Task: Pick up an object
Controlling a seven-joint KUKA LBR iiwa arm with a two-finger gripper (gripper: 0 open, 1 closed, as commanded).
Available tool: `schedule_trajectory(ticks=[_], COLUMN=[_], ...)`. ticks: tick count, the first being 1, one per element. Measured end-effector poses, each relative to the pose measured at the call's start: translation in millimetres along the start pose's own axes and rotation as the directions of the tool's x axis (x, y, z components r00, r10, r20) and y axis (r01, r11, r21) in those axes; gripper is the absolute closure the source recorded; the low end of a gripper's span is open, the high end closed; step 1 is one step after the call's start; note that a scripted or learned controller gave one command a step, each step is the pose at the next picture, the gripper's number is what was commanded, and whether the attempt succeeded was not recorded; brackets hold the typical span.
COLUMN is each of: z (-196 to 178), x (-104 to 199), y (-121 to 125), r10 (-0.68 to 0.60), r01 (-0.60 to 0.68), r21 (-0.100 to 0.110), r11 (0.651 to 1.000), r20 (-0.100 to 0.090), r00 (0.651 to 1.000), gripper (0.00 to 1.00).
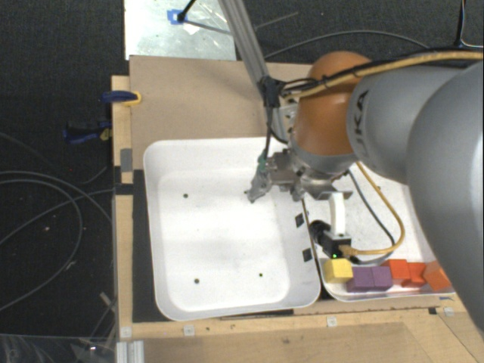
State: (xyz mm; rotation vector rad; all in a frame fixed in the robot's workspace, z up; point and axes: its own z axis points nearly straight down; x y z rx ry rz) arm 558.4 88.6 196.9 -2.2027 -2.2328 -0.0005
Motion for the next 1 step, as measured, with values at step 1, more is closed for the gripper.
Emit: schedule_trajectory(ticks=[1], z=[6.9], x=[3.4], y=[19.2], r10=[0.007], r01=[-0.007], r21=[-0.006], r11=[1.0], r20=[0.003], r00=[1.0], gripper=[0.0])
